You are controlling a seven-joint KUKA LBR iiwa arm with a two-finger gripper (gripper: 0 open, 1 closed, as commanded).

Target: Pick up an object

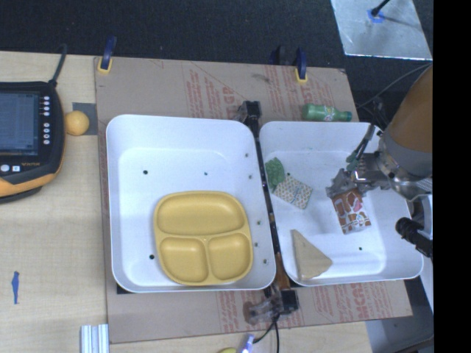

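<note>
At the near edge of the bench, a dark clamp (274, 305) with cables is seen just below the place where the two bins meet. Above it, in the left bin (132, 142), a yellow divided tray (203, 237) is placed in the near half, with one long compartment at the far side and two smaller ones at the near side.

In the right bin (324, 138), a tan triangular piece (307, 254) is lying near the front wall. A small patterned packet (294, 193) is found near the left wall of this bin, and a green object (274, 172) is touching it at its far-left side. A brown and white packet (352, 212) is lying near the middle-right of the bin floor.

The gripper (352, 183) is reached in from the right and is placed low over the far end of the brown and white packet. The fingers (343, 184) appear to be close together just above this packet, but it cannot be told if the packet is held between them.

Outside the bins, a green bottle (326, 112) is lying on the cardboard (184, 87) behind the right bin. A yellow ball (76, 122) and a teach pendant (28, 142) are seen at the left.
</note>
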